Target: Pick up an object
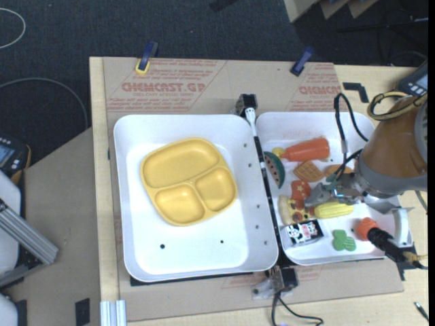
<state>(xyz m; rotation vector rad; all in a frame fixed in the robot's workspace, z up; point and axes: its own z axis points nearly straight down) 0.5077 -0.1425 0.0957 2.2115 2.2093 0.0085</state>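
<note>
Camera view has my tool (325, 197) low in the right bin (319, 122), just above the yellow corn cob (334, 210); whether it is apart or together I cannot tell, the metal parts blur together there. I judge the corn the likeliest pick: it lies flat near the bin's middle, with the small red toy (300, 191) just beside its left end and the black-and-white carton (303, 232) below; it looks like light, stiff, smooth plastic, apt to roll or slip. I would grip across its narrow width at mid-length, not by the tapered ends. The yellow divided plate (188, 180) sits in the left bin (129, 202), well apart.
</note>
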